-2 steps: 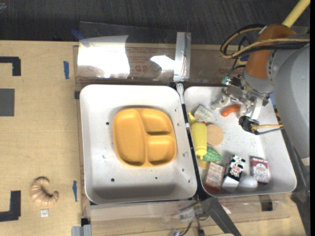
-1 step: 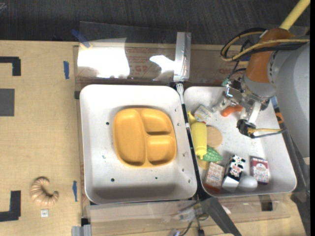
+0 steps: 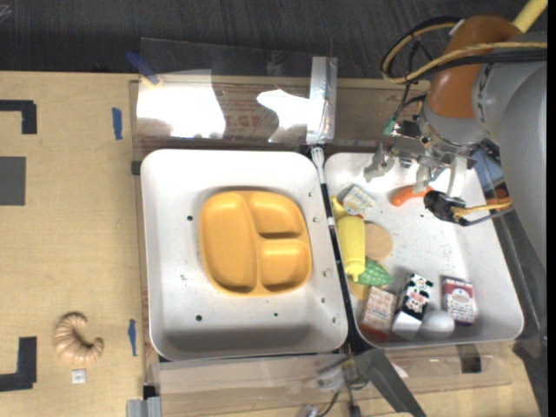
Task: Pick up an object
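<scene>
My gripper (image 3: 401, 174) hangs over the far part of the right bin (image 3: 486, 259), open, with nothing between its fingers (image 3: 380, 164). Just below it lies a small orange carrot-like piece (image 3: 405, 196). A white packet (image 3: 356, 201) sits to its left. Along the bin's left wall lies a yellow bottle (image 3: 351, 241), with a tan round cookie (image 3: 378, 240) and a green item (image 3: 373, 274) beside it. At the near edge stand a pinkish carton (image 3: 379, 307), a cow-patterned carton (image 3: 415, 301), a red box (image 3: 458, 298) and a white egg shape (image 3: 439, 321).
The left bin (image 3: 165, 233) holds a yellow divided plate (image 3: 255, 239). A toy croissant (image 3: 78, 338) lies on the cardboard bench at the far left. The arm and its cables (image 3: 460, 85) cover the right bin's far right corner.
</scene>
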Controlling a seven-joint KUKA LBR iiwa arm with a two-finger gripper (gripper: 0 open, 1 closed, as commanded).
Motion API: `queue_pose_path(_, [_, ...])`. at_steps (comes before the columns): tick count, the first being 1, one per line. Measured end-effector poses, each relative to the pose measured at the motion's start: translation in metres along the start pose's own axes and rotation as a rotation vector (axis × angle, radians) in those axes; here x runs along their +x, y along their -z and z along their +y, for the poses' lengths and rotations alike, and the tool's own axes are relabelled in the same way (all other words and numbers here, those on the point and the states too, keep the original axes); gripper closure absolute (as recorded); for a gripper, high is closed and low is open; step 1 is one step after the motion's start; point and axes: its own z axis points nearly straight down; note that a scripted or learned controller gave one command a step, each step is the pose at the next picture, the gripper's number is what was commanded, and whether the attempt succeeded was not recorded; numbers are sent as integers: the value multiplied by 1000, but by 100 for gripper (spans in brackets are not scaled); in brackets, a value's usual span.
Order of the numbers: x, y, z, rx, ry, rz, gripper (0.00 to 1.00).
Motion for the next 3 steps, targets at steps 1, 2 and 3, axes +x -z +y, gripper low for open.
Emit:
queue_pose_path(1, [-39, -55, -63, -5, 80, 3, 0])
queue_pose_path(2, [-20, -54, -111, -9, 236, 1, 0])
queue_pose_path(3, [-21, -47, -111, -5, 233, 1, 100])
